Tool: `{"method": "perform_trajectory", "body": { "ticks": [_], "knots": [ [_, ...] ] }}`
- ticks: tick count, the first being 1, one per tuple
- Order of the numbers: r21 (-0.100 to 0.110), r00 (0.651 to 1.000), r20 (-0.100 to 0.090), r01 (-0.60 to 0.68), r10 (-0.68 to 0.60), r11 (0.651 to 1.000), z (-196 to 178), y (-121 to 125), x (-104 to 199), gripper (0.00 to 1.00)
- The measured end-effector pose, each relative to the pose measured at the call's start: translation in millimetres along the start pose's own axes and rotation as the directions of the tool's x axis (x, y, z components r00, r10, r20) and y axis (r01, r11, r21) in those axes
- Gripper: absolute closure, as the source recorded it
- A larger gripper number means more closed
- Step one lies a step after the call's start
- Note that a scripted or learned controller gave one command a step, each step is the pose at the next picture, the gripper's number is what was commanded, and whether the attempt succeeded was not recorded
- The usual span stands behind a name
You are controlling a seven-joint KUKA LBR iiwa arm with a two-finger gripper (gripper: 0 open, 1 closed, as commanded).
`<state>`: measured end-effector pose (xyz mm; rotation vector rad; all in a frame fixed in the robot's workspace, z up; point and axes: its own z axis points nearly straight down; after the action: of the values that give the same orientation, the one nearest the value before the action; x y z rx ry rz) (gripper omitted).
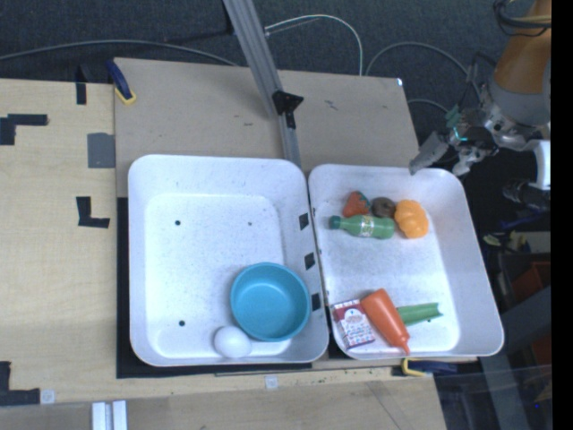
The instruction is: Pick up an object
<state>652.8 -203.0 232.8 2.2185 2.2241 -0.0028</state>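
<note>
The right bin (474, 267) holds a green bottle (363, 227) lying on its side, an orange fruit (411, 219), a small red piece (355, 203) and a brown piece (383, 207) near its far end. A carrot (387, 319) with a green top and a red packet (354, 324) lie near its front end. My gripper (445, 161) hangs over the bin's far right corner, above and to the right of the orange fruit. It is open, with nothing between its fingers.
The left bin (152, 240) holds a blue bowl (269, 300) and a white ball (232, 340) at its front. A grey slanted pole (260, 52) ends at the far rim between the bins. Cables lie behind the bench.
</note>
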Motion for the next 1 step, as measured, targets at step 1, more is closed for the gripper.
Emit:
{"method": "perform_trajectory", "body": {
  "ticks": [1],
  "knots": [
    [0.000, 1.000, 0.000, 0.000, 0.000, 1.000, 0.0, -0.1, -0.1, 0.00]
  ]
}}
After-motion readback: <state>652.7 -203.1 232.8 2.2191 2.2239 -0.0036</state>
